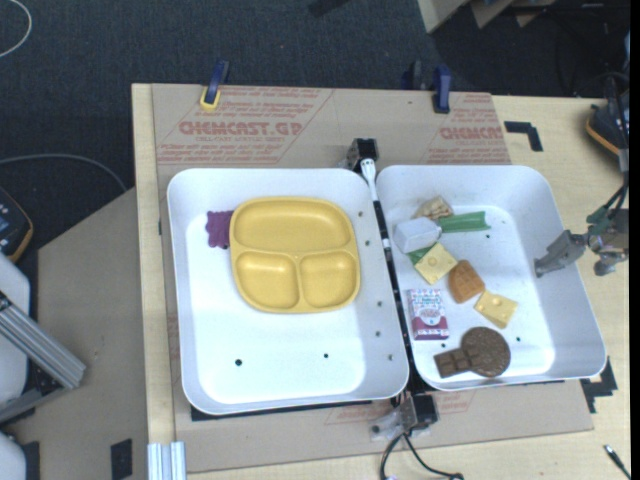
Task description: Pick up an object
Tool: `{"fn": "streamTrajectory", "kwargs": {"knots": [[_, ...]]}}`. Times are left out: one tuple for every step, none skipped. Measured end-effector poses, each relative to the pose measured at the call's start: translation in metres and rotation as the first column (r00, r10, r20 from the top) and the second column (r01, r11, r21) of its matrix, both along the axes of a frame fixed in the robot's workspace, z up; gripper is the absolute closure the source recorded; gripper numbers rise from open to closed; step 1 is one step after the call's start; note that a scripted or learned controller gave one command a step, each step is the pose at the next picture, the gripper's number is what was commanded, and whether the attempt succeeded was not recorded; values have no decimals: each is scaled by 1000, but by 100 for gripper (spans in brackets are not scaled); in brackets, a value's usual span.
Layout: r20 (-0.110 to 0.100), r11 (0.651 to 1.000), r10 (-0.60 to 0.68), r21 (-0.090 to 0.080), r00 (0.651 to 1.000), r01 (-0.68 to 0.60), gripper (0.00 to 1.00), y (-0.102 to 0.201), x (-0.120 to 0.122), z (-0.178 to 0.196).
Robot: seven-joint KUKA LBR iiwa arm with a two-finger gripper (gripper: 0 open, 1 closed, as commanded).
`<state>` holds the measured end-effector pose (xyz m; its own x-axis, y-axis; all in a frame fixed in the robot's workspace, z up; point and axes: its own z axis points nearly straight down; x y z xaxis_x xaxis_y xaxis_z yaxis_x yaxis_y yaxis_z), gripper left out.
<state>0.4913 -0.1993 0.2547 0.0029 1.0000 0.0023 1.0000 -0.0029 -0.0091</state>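
Two shallow white bins are seen side by side on a bench covered with a printed cardboard sheet (330, 118). The left bin (280, 368) holds a yellow divided plate (295, 253), lying flat in its far half, with one long compartment toward the back and two smaller ones toward the front. A small purple item (217, 228) is partly tucked under the plate's left edge, touching it.

The right bin (530, 208) holds a cluster of small objects in its left and middle parts. Nearest the back lies a small tan piece (435, 208), with a green stick-shaped object (465, 222) just beside it and a pale grey-white block (416, 235) at the stick's left end. Below these a light yellow wedge (434, 264) is seen, then an orange-brown piece (465, 282) and a yellow cheese-like slice (495, 308). A red-and-white packet (428, 314) lies near the bin's left wall. At the front a round brown cookie-like disc (488, 351) touches a dark brown bar (449, 363).

The gripper (575, 251) is seen at the right rim of the right bin, reaching in from the right, well apart from the cluster of objects. One grey finger (556, 255) is extended toward the bin's interior; nothing is seen between the fingers, and whether they are spread or pressed together cannot be told from this angle, as the wrist appears partly cut off at the edge.

Two clamps (212, 90) are fixed on the bench's far edge.
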Motion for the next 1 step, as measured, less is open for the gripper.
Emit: {"fn": "streamTrajectory", "kwargs": {"knots": [[10,1000,3,-3,1000,-3,0,0,2,5]]}}
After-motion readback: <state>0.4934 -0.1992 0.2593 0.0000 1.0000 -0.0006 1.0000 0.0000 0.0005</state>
